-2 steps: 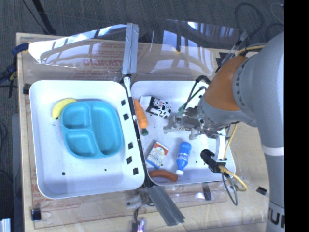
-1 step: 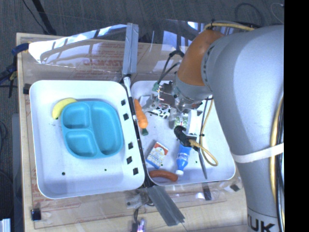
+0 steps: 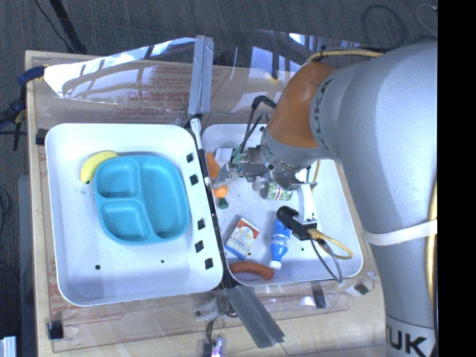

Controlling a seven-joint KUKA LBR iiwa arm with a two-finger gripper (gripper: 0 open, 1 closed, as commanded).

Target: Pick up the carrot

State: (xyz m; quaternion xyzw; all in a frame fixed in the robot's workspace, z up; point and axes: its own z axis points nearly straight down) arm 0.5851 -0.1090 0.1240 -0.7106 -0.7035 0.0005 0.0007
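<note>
Resting in the left bin (image 3: pixel 67 222), a blue divided plate (image 3: pixel 141 198) and a banana (image 3: pixel 95 165) play no part. Across the divider the carrot (image 3: pixel 216 177) lies against the right bin's (image 3: pixel 349 229) left wall, not yet lifted. The gripper (image 3: pixel 256 171) hangs just beside it, and whether it grips anything I cannot tell, the wrist hiding its end.
</note>
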